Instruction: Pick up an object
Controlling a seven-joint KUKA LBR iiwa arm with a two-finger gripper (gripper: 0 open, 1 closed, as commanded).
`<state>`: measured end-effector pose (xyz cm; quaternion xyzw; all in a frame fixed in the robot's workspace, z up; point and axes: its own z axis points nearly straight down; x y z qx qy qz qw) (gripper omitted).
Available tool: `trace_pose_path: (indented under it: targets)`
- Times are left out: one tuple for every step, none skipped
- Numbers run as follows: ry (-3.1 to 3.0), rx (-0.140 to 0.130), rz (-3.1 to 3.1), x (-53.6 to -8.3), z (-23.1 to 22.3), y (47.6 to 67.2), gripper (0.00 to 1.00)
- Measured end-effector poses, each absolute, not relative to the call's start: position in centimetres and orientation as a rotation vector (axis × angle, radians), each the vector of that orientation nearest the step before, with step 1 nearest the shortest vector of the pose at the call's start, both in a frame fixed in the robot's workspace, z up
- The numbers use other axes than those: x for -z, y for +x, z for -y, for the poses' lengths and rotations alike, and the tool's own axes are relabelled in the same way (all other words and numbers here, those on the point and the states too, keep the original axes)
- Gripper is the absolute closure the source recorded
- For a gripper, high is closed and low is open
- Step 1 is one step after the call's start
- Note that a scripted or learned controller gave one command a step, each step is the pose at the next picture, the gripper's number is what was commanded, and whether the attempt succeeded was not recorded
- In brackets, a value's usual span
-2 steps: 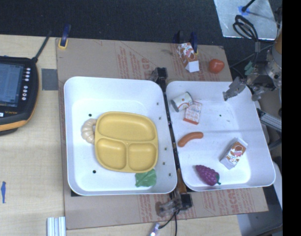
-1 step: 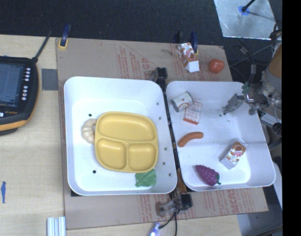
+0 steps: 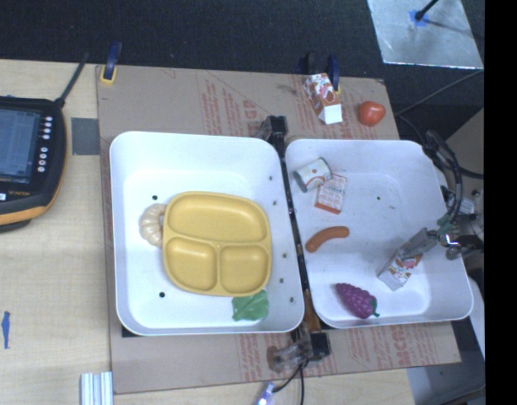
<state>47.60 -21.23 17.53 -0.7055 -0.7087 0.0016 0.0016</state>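
**Claw at the right bin's edge, carton close by**

Camera view, looking down on both bins. In the right bin [image 3: 427, 163] there is plenty to choose from. Nearest the action is a small grey-and-white carton [image 3: 403, 264] with a red patch on its lower end, lying tilted on the bin floor near the right wall. The claw [image 3: 448, 241] sits right at that wall, just beside the carton's upper end, maybe touching it, too small and dark to call. Whether the claw is wide or narrow, I cannot tell, and nothing shows between its tips.

Elsewhere in that bin: an orange-brown sausage [image 3: 326, 237] lies near the left wall, a purple bunch of grapes [image 3: 357, 299] sits near the front rim, and a red-and-white packet [image 3: 331, 194] lies just beside a small white box [image 3: 311, 174] at the back left. All well apart from the claw.

Over in the left bin [image 3: 191, 146], a yellow divided plate [image 3: 216, 241] takes the middle, a pale pastry [image 3: 151, 224] tucked at its left edge, a green leafy piece [image 3: 250, 307] at its front corner.

On the worktop behind the bins, a small carton [image 3: 323, 97] and a red tomato [image 3: 371, 113].
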Motion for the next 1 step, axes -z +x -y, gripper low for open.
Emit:
trace_pose_path:
  targets:
    - [-2.212, -0.005, 2.225, -9.09, 21.17, 50.55, 0.0]
